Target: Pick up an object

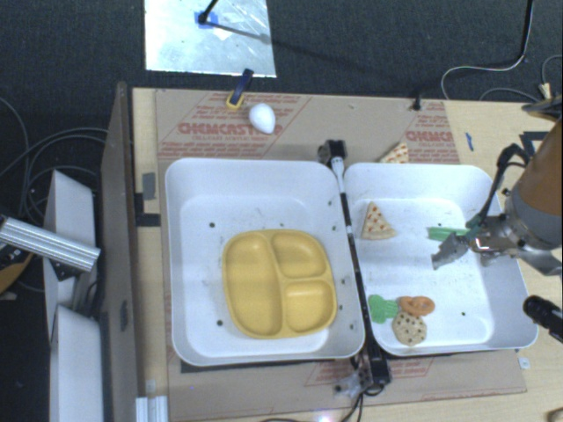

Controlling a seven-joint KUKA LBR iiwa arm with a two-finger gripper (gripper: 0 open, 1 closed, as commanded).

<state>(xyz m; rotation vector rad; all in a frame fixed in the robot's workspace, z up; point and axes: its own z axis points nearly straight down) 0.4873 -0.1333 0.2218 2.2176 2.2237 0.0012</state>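
Note:
My gripper (pixel 442 246) hangs low over the right bin (pixel 506 323), near its right-hand middle, and looks open. A thin green piece (pixel 442 232) lies in the bin at the upper side of the gripper, and I do not see it clamped. A pizza slice (pixel 377 222) lies to the left of it. Along the bin's front are a green toy (pixel 382 308), an orange pretzel (pixel 416 305) and a speckled cookie (pixel 409 328).
The left bin (pixel 193 236) holds a yellow divided plate (pixel 280 282). A white egg (pixel 262 117) and a second pizza slice (pixel 397 154) rest on the cardboard behind the bins. The arm's grey body (pixel 537 209) stands over the right bin's right rim.

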